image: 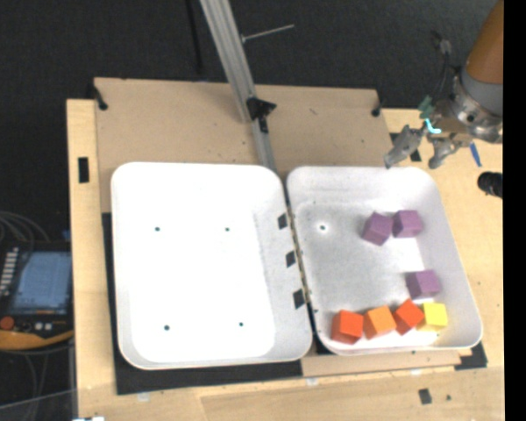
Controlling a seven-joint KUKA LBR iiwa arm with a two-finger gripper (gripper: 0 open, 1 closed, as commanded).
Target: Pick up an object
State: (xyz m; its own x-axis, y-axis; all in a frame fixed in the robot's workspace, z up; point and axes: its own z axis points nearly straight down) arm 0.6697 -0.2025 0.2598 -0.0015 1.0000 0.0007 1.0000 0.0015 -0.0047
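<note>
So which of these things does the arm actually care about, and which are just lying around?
Job: gripper, purple blocks, orange blocks, yellow block, right bin.

Lying about: left bin, metal pole, handheld console.

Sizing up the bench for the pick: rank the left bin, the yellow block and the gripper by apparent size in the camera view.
1. left bin
2. gripper
3. yellow block, somewhat smaller than the gripper, which may sit nearer the camera

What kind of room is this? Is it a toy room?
Probably a robot lab, not a toy room: a robot gripper hangs above two white bins, coloured blocks lie in one, and cables trail beside the bench.
</note>
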